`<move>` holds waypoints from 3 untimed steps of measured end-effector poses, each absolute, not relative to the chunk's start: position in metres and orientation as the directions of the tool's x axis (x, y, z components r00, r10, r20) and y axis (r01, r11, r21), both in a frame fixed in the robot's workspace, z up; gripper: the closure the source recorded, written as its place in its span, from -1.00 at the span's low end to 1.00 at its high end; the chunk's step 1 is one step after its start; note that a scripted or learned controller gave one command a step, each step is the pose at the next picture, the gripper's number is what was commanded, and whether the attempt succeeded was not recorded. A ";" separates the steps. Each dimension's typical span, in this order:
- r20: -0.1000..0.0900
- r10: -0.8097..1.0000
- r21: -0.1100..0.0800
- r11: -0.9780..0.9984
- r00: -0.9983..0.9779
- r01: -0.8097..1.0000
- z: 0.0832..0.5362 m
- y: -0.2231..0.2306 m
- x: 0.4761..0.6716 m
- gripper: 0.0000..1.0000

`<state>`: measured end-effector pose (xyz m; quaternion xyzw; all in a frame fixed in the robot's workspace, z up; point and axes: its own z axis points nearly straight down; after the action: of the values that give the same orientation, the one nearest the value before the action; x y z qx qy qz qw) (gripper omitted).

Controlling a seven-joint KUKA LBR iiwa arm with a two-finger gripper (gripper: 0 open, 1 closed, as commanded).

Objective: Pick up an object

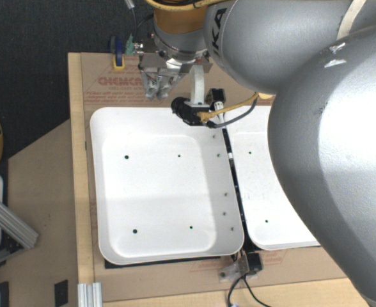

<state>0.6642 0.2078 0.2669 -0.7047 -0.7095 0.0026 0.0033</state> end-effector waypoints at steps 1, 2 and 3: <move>0.001 1.000 0.007 -0.001 0.001 1.000 0.323 0.187 0.667 1.00; -0.002 1.000 0.007 -0.008 0.008 1.000 0.355 0.113 0.663 1.00; -0.001 1.000 -0.010 0.003 -0.003 1.000 0.264 0.149 0.665 1.00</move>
<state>0.6649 0.1489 0.2636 -0.7062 -0.7080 0.0038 0.0032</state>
